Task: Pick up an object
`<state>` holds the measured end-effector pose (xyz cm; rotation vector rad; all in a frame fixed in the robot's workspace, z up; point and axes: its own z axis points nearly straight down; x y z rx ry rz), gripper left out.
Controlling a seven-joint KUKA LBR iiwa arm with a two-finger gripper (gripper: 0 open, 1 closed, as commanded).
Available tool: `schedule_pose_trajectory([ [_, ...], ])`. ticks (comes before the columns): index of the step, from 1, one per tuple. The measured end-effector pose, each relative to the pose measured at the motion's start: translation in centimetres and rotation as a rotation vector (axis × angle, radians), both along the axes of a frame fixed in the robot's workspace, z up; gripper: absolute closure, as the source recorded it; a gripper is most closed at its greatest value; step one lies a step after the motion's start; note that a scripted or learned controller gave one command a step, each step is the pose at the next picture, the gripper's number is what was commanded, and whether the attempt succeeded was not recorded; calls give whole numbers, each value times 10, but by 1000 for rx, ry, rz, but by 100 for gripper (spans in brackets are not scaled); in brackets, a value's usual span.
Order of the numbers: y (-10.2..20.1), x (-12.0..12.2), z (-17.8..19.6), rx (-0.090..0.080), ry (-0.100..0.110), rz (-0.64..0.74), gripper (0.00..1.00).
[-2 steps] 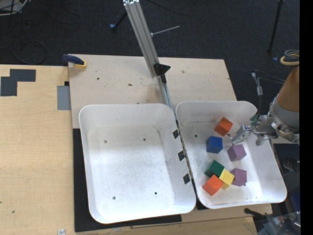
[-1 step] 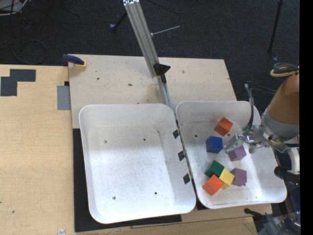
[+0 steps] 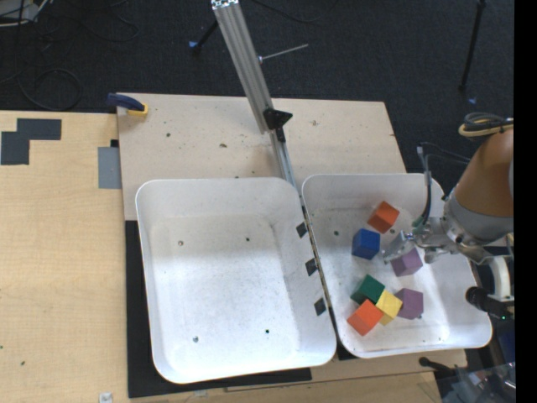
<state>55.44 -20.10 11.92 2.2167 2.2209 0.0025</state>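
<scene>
Item: purple cube (image 3: 408, 262), right bin (image 3: 470, 336), lying directly under the gripper (image 3: 406, 247); whether the jaws are parted or clenched cannot be told. Blue cube (image 3: 365, 243) just beside the jaws, toward the left bin (image 3: 168, 342). Judged light, rigid, smooth-sided, likely wooden; best taken across two opposite flat faces.
</scene>
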Motion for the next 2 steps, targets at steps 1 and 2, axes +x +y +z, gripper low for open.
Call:
schedule_pose_trajectory([
  [1, -1, -3, 6, 3, 8, -7, 100],
  [2, 1, 7, 62, 1, 2, -1, 100],
])
